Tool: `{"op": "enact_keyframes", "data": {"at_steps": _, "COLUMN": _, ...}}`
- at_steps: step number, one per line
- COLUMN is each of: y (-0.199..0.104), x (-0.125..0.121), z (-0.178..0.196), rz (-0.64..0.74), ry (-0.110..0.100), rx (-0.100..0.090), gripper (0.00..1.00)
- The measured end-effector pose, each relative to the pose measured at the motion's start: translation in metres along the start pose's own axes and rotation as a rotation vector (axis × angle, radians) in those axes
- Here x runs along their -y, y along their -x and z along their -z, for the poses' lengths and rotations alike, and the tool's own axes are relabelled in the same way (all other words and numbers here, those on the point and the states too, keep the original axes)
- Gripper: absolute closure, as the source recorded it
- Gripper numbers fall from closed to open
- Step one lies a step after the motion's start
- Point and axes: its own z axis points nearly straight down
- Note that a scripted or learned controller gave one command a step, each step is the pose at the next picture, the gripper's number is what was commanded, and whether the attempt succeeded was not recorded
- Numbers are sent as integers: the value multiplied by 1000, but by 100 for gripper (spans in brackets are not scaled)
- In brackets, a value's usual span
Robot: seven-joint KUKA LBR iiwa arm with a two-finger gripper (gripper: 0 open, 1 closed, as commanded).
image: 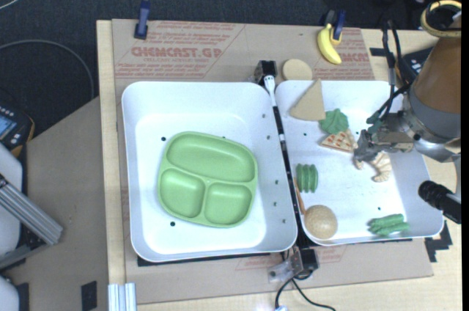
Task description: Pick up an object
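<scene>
So from where I'm sitting we're in the approach/closing-in step of the pick, nothing lifted yet as far as I can judge. The tool (368, 150) is down low in the right-hand shallow white plastic bin (410, 229), and I'm using that bin as my reference for everything.

The likely target is the small pale tan curled piece, shrimp-looking (380, 168), sitting right of the bin's middle, just under and touching or nearly touching the tool tips. I honestly can't tell if the tool is spread wide or pinched narrow; it's a dark blur from this angle, and I don't see anything clearly held in it.

Other stuff in that bin: an orange triangular pizza-slice toy (337, 141) just left of the tool, a green leafy plastic piece (336, 119) above that, and a beige wedge (311, 103) at the bin's top-left.

Next move, my guess: settle squarely over the curled piece, close, then lift straight up and check it actually comes along. The pizza slice being near could get nudged.
</scene>
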Motion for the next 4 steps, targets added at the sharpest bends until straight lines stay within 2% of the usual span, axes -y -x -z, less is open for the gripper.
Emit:
{"op": "enact_keyframes", "data": {"at_steps": 1, "y": -65, "x": 11, "z": 15, "rz": 6, "ry": -11, "rx": -3, "gripper": 100}}
{"op": "enact_keyframes", "data": {"at_steps": 2, "y": -139, "x": 10, "z": 65, "rz": 8, "ry": -8, "rx": -5, "gripper": 100}}
{"op": "enact_keyframes", "data": {"at_steps": 3, "y": -118, "x": 12, "z": 13, "rz": -4, "ry": -21, "rx": -1, "gripper": 100}}
{"op": "enact_keyframes", "data": {"at_steps": 4, "y": -104, "x": 15, "z": -68, "rz": -4, "ry": -25, "rx": -1, "gripper": 100}}
